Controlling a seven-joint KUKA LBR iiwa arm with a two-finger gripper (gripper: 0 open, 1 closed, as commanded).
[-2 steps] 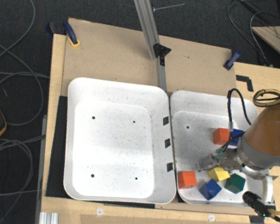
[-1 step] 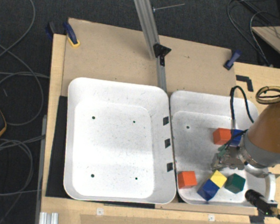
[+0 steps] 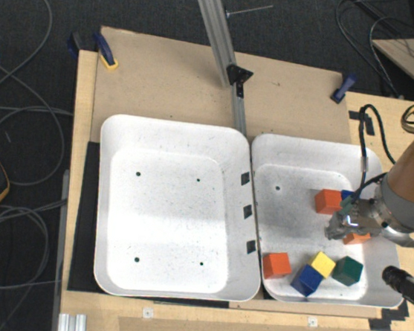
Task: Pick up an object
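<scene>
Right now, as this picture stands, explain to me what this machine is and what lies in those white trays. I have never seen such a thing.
One camera looks down at a slant on a wooden bench. Two shallow white bins sit side by side: the left bin and the right bin. A robot arm reaches in from the right; its gripper is low inside the right bin. Small blocks lie there: an orange block near the gripper, another orange block, a yellow block, a blue block and a green block. Whether it holds anything is unclear.
</scene>
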